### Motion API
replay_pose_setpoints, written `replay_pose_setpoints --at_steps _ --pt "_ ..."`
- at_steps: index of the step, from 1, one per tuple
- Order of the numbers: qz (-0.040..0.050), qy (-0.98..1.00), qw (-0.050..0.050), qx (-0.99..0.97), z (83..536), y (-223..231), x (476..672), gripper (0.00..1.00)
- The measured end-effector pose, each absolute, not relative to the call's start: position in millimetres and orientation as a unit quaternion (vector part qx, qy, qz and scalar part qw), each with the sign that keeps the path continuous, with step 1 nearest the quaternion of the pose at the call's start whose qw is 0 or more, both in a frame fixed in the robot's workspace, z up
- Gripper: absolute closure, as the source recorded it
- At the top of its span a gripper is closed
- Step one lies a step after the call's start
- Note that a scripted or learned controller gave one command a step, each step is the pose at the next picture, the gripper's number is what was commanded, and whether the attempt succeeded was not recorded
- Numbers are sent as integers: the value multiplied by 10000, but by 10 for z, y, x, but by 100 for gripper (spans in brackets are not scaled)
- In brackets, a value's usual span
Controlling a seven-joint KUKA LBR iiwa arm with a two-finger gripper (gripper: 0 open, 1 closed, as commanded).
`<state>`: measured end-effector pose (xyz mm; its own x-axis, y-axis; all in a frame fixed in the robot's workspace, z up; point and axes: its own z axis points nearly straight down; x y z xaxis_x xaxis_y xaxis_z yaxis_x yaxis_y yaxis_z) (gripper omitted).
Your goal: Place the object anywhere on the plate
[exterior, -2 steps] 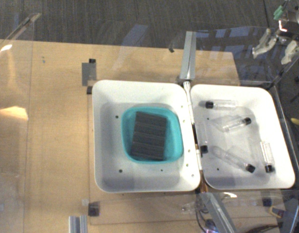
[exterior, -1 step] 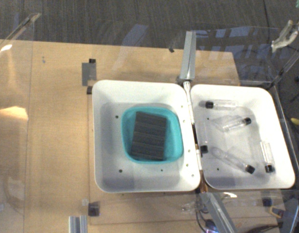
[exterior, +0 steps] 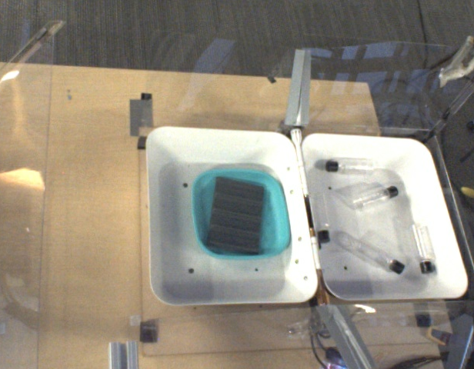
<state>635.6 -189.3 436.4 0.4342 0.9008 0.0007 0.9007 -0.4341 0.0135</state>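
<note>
Pale grey bit, possibly the arm (exterior: pixel 462 61), blurred at the upper right edge.

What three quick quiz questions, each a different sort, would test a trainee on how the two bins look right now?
1. True or false: the dark ridged block lies on the teal plate.
2. Which bin holds the clear tubes? A) the left bin B) the right bin
3. Fill in: the plate sits in the ___ bin.

Key
1. True. The block rests inside the plate's rim.
2. B. Several black-capped clear tubes lie scattered there.
3. Left.
</note>
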Motion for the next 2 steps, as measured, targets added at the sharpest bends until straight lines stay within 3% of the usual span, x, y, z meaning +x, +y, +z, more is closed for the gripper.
replay_pose_setpoints --at_steps 1,2 --pt "37 4939 47 8695 4373 -1939 5272 0" --pt "39 4434 44 8963 4363 -1840 6094 0"
